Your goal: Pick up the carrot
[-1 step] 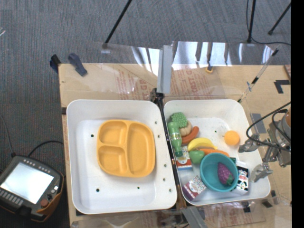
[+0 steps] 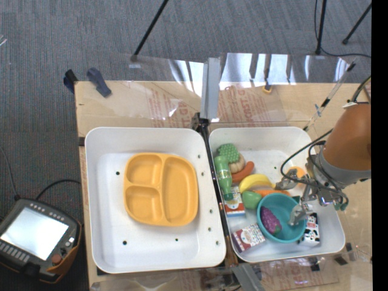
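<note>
The carrot (image 2: pixel 244 170) lies in the right bin (image 2: pixel 276 139), just beside the banana (image 2: pixel 255 181) and touching the green leafy toy (image 2: pixel 229 154). It looks like light, stiff, smooth plastic, likely slippery; grip across its middle. The gripper (image 2: pixel 299 214) hovers over the teal bowl (image 2: pixel 270 233); whether its jaws are released or clenched, I cannot tell.

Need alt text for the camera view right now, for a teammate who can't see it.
The tool hangs over a teal bowl in the right bin, near the carrot, banana and other toy food. The left bin holds a yellow divided plate.
</note>
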Motion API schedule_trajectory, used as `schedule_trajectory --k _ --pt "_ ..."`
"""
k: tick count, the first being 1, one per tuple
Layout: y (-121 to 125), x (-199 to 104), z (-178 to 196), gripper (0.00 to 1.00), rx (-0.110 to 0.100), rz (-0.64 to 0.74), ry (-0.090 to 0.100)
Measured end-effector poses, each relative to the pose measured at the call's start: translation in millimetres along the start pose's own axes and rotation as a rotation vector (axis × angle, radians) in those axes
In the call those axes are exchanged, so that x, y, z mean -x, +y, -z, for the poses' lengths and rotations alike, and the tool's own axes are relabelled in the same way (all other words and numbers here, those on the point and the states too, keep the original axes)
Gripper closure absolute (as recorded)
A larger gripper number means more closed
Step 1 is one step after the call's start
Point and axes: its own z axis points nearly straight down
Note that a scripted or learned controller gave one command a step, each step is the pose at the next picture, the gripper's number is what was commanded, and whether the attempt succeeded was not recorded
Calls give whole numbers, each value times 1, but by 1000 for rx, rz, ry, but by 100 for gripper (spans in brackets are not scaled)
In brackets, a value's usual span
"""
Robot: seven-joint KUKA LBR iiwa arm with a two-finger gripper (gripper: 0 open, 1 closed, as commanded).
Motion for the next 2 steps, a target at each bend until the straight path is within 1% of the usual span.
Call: schedule_trajectory --k 1,2 --pt "-6 58 3 0 -5 8 -6" --pt "-10 101 11 0 -6 132 -7"
